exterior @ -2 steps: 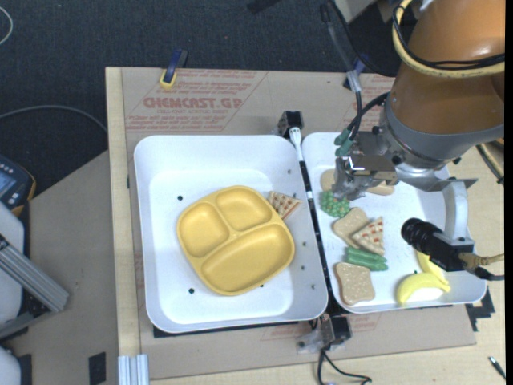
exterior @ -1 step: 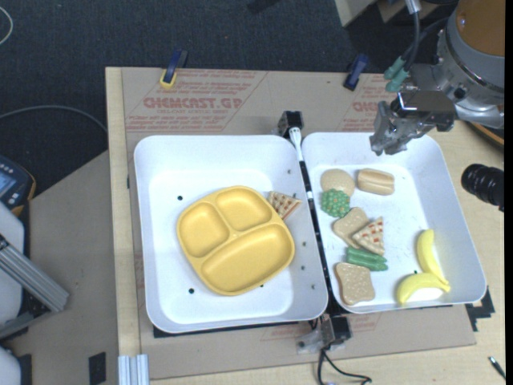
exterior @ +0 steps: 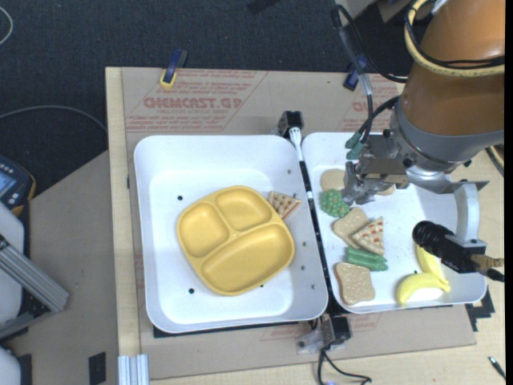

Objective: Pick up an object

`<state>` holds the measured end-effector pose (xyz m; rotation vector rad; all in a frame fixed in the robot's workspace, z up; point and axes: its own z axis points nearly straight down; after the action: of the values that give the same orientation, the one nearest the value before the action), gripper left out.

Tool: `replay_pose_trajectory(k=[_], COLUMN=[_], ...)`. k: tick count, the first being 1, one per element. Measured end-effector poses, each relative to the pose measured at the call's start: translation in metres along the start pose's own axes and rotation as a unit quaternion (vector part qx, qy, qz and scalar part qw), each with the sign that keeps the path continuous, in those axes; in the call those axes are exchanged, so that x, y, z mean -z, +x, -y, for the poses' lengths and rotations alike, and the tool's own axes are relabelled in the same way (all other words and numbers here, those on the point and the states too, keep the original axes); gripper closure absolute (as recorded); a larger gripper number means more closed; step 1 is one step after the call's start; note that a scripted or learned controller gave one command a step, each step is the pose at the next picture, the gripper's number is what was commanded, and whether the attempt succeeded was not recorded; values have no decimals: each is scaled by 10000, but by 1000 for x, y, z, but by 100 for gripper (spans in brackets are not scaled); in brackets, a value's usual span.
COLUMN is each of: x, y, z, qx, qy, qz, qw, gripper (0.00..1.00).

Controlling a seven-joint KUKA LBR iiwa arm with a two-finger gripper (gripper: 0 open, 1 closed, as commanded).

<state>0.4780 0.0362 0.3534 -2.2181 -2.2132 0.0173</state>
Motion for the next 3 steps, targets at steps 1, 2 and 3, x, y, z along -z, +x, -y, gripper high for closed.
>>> replay_pose_trajectory(k=[1, 2, 3], x=[17, 82, 12], y=[0, -21, -6], z=[-2, -1, 0], qx=[13, 2, 11], qy=[-87, -111, -26], qz=[-10, -10, -10], qw=[10000, 9999, 10000], gripper=[100, 100, 100])
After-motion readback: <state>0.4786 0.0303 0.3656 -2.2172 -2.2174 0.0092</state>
